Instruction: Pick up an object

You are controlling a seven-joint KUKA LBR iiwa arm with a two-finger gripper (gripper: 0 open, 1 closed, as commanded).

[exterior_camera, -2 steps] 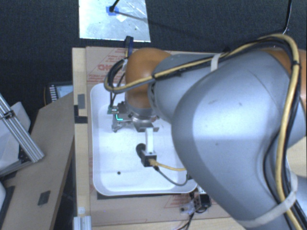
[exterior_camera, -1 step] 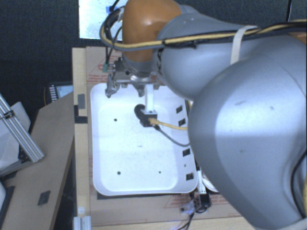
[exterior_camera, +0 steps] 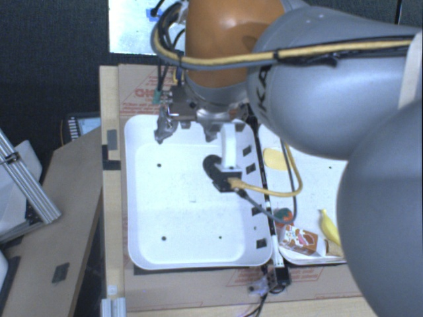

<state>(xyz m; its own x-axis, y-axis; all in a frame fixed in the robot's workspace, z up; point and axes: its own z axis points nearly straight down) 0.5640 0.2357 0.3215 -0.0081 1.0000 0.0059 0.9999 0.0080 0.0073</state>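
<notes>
My gripper (exterior_camera: pixel 186 135) hangs over the far edge of the left white bin (exterior_camera: pixel 142 197), under the orange band of the arm. Its two grey fingertips (exterior_camera: pixel 160 135) stand well apart, open, and between them I see only the bin's white floor. The objects lie in the right bin (exterior_camera: pixel 334 170): a yellow piece (exterior_camera: pixel 274 157) at its far left, a small red and green thing (exterior_camera: pixel 284 214), a printed snack packet (exterior_camera: pixel 301 240) and a banana (exterior_camera: pixel 328 226) toward the front. The arm's grey body hides much of that bin.
A black cable fitting (exterior_camera: pixel 215 171) with a yellow cable (exterior_camera: pixel 271 192) hangs from the arm over the divide between the bins. Cardboard (exterior_camera: pixel 135 91) lies under both bins. A metal frame (exterior_camera: pixel 26 183) stands off the bench at the left.
</notes>
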